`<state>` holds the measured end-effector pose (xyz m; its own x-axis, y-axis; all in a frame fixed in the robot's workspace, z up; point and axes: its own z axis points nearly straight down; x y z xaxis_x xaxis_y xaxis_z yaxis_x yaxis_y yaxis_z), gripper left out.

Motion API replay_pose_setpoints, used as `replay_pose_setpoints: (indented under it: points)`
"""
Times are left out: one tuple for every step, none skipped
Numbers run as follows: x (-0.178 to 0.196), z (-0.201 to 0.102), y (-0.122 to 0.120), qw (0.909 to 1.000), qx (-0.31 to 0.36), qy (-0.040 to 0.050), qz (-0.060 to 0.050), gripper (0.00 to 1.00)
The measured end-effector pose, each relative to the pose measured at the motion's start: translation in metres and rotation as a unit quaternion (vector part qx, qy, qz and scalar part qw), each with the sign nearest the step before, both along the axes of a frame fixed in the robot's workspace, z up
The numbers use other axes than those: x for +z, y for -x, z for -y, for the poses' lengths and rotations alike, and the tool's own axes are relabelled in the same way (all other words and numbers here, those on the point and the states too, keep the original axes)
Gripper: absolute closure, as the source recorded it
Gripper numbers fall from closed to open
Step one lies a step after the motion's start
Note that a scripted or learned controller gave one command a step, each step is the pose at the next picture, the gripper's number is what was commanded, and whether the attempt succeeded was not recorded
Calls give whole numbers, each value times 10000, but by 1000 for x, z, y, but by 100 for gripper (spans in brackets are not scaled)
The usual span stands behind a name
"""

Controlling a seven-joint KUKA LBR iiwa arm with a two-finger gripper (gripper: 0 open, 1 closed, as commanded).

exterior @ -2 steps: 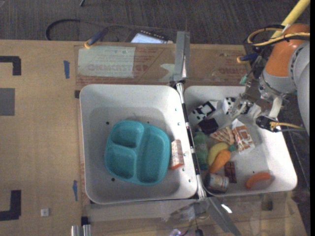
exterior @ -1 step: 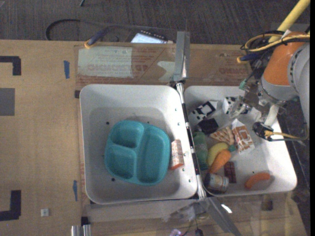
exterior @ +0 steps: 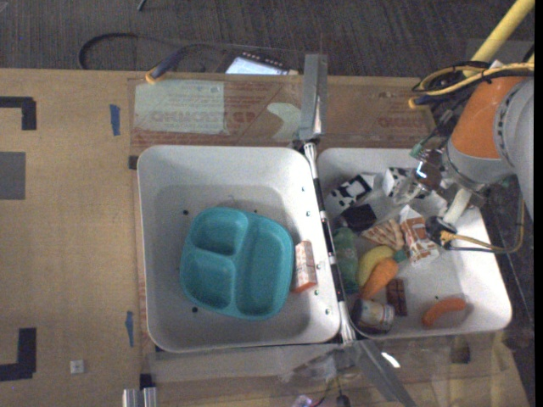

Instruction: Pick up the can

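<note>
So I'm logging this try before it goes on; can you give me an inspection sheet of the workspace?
Surface: bench bearing left bin and right bin.
Job's things: can at right bin's near-left corner, lying apart from the gripper.
Clutter: teal tray and small box in left bin; carrot, banana, orange piece in right bin.
Grippers: gripper over right bin's far side.
Cables: black cable on floor; yellow-black cables by arm.
Surroundings: dark carpet.

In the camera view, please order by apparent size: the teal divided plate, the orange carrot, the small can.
1. Teal divided plate, clearly largest.
2. Orange carrot and small can: they look alike in size, so I leave them unranked.
</note>
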<state>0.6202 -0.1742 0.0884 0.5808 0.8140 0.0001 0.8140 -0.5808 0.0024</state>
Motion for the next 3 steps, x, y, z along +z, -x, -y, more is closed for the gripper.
replay_pose_setpoints:
  points:
    - [2, 14, -38, 9955, -808, -240, -433, 0]
    - [2, -37, -30, 9942, -1047, 74, -247, 0]
    - [120, -24, -34, 9827, -1852, -8, -7, 0]
